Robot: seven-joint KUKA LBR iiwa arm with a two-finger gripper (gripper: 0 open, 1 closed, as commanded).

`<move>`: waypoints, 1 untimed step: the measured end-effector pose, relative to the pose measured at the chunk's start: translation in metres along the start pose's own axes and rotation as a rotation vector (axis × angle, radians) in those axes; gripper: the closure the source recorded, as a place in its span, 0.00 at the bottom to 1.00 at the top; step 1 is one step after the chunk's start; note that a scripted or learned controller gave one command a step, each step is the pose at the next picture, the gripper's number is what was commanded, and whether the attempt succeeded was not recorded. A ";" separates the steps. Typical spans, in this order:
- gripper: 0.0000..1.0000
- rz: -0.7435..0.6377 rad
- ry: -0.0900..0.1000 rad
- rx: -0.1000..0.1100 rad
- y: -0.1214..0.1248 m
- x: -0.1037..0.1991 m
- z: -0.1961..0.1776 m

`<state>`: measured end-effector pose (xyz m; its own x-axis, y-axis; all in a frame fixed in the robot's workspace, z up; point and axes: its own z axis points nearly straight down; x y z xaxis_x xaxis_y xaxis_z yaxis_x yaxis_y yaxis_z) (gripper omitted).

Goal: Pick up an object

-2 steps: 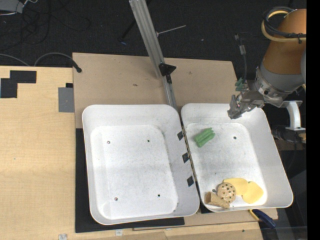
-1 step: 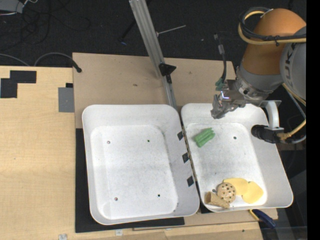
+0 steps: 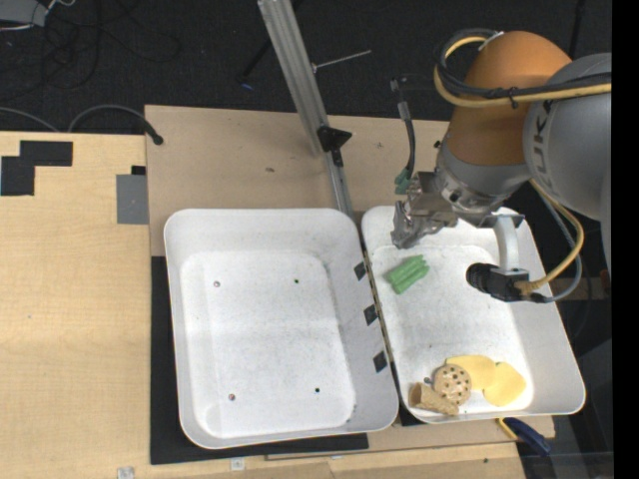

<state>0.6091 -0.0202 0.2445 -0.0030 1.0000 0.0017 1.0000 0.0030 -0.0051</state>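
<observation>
A green ridged object (image 3: 407, 273) lies in the right bin (image 3: 559, 362), near its left wall. My gripper (image 3: 407, 232) hangs over the bin's far left corner, just above and behind the green object, with nothing visible between its fingers. At the bin's near end lie a yellow flat piece (image 3: 491, 379) and a tan perforated cookie-like object (image 3: 449, 382).
The left bin (image 3: 200, 267) sits beside the right one, joined by black clips (image 3: 370, 314). A slanted aluminium rail (image 3: 305, 88) rises behind the bins. A black cylinder (image 3: 494, 280) on the arm hangs over the right bin's right side.
</observation>
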 end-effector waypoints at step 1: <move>1.00 -0.001 0.001 0.000 -0.009 0.053 -0.004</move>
<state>0.6001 0.0331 0.2487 -0.0044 1.0000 0.0027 1.0000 0.0044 -0.0052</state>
